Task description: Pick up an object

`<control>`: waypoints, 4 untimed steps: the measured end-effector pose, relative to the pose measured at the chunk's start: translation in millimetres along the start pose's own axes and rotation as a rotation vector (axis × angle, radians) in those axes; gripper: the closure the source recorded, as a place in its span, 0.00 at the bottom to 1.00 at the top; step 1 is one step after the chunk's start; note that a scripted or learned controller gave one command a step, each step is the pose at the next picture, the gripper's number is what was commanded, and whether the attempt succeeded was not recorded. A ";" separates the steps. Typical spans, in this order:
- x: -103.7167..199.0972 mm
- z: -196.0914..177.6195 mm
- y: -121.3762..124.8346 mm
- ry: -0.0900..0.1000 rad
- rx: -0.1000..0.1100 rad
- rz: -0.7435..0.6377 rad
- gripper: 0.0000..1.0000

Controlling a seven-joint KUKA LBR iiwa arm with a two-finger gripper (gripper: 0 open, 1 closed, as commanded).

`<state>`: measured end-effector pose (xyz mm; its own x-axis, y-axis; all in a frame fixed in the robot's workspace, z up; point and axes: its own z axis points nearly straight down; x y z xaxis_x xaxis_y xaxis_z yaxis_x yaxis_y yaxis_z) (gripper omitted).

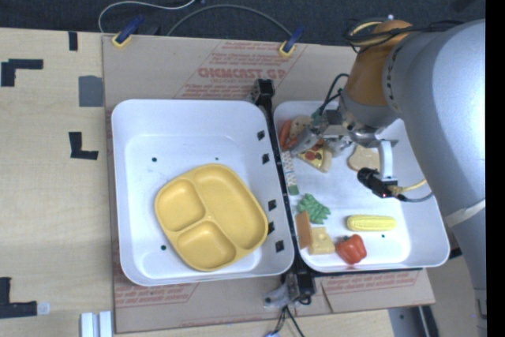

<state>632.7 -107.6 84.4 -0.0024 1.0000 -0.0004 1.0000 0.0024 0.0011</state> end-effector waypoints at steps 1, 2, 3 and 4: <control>4.1 0.1 21.2 -0.009 0.012 0.002 0.00; 2.1 1.4 29.5 -0.007 0.031 0.003 0.00; 3.6 1.3 29.4 -0.011 0.029 0.007 0.00; 3.2 1.5 29.5 -0.010 0.029 0.006 0.00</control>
<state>662.2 -104.4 83.0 0.0036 0.9999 -0.0105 0.9996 -0.0039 -0.0276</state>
